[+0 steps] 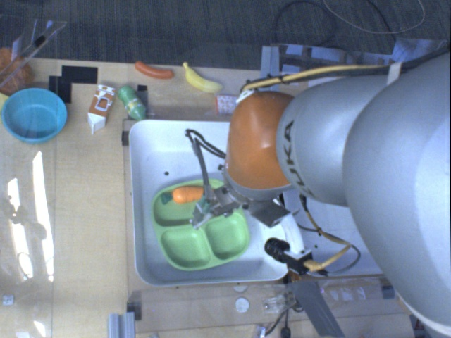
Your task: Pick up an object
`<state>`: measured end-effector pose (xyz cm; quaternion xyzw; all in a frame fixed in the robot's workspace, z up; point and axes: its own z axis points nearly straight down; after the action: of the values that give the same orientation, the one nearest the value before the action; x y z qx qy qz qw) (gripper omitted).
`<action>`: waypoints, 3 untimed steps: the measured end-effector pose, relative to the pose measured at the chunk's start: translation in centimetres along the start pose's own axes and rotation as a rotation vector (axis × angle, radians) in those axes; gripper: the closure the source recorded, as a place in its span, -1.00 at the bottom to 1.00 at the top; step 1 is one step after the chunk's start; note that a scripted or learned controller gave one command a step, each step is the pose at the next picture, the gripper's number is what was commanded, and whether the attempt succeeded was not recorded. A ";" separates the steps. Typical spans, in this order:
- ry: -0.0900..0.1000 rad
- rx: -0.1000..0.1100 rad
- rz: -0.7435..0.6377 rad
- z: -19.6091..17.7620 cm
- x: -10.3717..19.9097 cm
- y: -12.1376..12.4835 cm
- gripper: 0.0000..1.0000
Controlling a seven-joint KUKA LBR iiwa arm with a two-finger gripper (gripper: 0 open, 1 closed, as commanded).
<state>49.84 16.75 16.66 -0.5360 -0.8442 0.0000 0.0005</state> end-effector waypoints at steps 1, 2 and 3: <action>-0.001 -0.019 0.139 6.7 -4.7 4.0 -1.00; 0.000 -0.021 0.138 5.7 -4.6 4.1 1.00; -0.001 -0.005 0.647 0.6 -5.4 8.1 1.00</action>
<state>59.44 15.26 16.01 -0.7766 -0.6300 -0.0015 -0.0011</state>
